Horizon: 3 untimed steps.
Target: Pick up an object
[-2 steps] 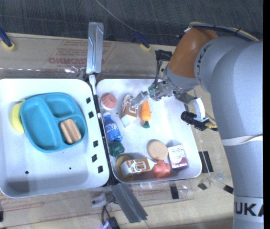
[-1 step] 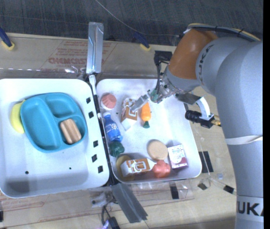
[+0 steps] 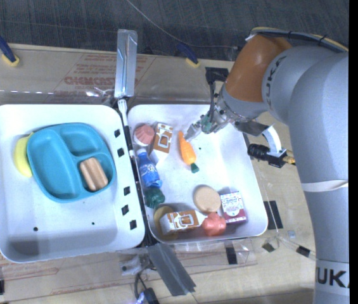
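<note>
My gripper [image 3: 203, 126] hangs over the upper part of the right bin [image 3: 249, 170], just right of and above an orange carrot [image 3: 187, 150] with a green tip. Nothing shows between its fingers. Left of the carrot lie a small brown-and-white carton [image 3: 161, 138] and a round pinkish can [image 3: 144, 133]. A blue bottle [image 3: 147, 171] lies along the bin's left wall. Near the front edge sit a tan round lid [image 3: 206, 199], a red-labelled packet [image 3: 232, 205], a red fruit [image 3: 214, 224] and a second brown carton [image 3: 180, 221].
The left bin [image 3: 14, 233] holds a blue divided tray [image 3: 55, 160] with a tan bread roll [image 3: 93, 173] in it and a yellow banana [image 3: 20, 156] at its left side. A metal divider bar [image 3: 125, 62] stands between the bins at the back.
</note>
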Each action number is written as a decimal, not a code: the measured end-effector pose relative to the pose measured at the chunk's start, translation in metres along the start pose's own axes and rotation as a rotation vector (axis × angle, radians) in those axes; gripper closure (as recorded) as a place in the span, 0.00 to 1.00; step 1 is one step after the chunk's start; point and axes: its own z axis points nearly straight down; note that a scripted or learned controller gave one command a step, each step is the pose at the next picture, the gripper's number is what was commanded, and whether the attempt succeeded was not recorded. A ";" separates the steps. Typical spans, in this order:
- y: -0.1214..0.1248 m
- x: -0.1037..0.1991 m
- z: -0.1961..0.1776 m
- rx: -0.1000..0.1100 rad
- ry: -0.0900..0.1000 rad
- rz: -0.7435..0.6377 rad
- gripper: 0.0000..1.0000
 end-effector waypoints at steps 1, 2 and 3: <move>-0.001 0.000 0.001 0.001 0.001 0.000 0.00; -0.010 0.014 0.028 0.027 0.018 0.064 0.00; -0.001 -0.008 0.009 0.025 0.011 0.297 0.00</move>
